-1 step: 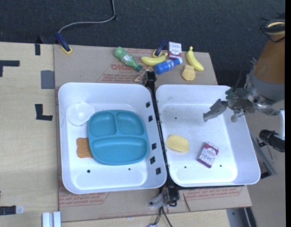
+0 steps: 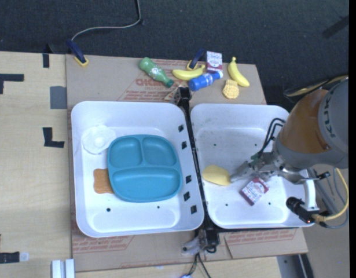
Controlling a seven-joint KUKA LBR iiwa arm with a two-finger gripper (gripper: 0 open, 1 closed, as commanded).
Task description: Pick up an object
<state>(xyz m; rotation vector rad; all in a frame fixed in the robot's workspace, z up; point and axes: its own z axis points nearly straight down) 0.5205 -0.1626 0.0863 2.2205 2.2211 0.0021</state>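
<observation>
A: While the arm reaches into the right bin (image 2: 224, 113) from the right, what is the gripper's condition?

B: The gripper (image 2: 242, 171) sits low over the bin floor. Its fingers appear spread a little, and nothing shows between them. Judged status: no object is secured.

A: Where are the candidate objects?

B: The yellow piece (image 2: 216, 175) lies on the floor of the right bin, just beside the fingertips on their left. The small red packet (image 2: 253, 190) lies just below the gripper, near the wrist. Whether a finger touches either one cannot be told.

A: And the left bin (image 2: 85, 213)?

B: It holds a blue divided plate (image 2: 145, 168), a clear cup (image 2: 95, 139) and a tan item (image 2: 101, 181) partly under the plate. All are well apart from the gripper.

A: Progress of the task?

B: Approach appears complete. Remaining, as judged: close on one object, probably the yellow piece, then lift it off the floor.
</observation>
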